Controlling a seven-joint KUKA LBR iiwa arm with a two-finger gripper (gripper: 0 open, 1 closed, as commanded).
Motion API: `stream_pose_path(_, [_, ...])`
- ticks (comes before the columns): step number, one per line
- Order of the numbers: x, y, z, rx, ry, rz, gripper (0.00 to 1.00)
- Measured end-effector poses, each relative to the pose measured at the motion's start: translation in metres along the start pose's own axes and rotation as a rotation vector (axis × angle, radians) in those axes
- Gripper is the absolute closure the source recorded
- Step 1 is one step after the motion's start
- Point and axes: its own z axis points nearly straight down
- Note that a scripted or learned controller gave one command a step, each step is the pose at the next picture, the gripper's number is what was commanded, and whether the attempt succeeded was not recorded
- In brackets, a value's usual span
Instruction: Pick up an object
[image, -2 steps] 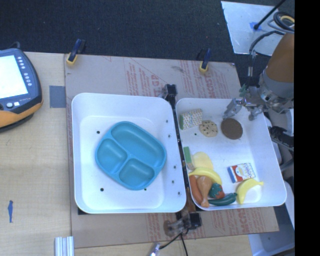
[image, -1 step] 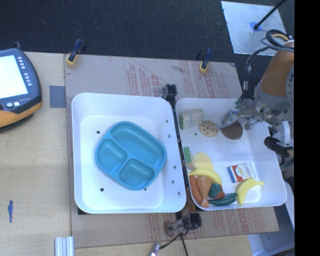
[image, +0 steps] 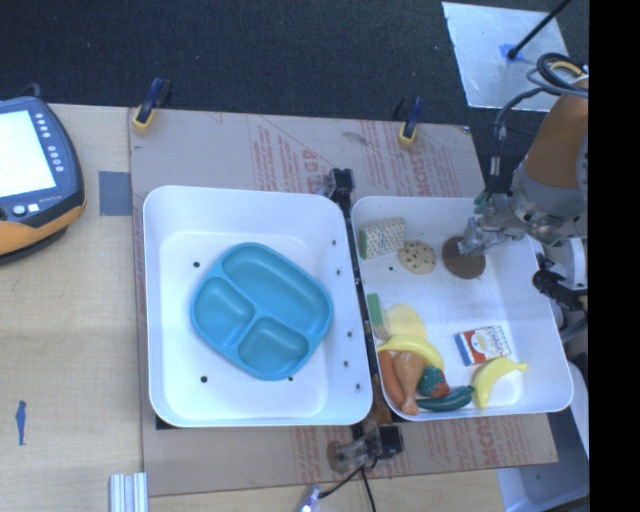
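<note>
Down at the near rim of the right bin (image: 545, 405) sits a jumble of toy food — a green pepper-like piece (image: 445, 402), an orange carrot-like piece (image: 405, 375), a yellow banana (image: 497, 378) and another yellow piece (image: 410, 340) — all crowded together, some touching. Just behind them lies a small red, white and blue carton (image: 484, 344), flat on the bin floor.

Up at the far end of that bin, the pincer (image: 482, 228) is low over a brown round disc (image: 463, 260) — it looks to be at or on the disc's upper edge, but whether it is spread or pressed together I cannot tell from this angle, and nothing is plainly seen between its tips. The grey arm with its orange band (image: 556, 140) comes in from the right.

The brown disc is flat, dark and round, resting on the bin floor near the far right part. Just beside it, to the left, a speckled cookie (image: 417, 257), and next to that a pale patterned block (image: 381, 238).

Over in the left bin (image: 160, 300), a blue divided plate (image: 261, 311) lies alone, tilted diagonally. On the surface (image: 70, 330) at far left, a control pendant (image: 30, 170).
</note>
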Motion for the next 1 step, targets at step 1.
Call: stream_pose_path(1, [-0.0117, -0.0487, 0.0188, 0.0, 0.0, 0.002, 1.0])
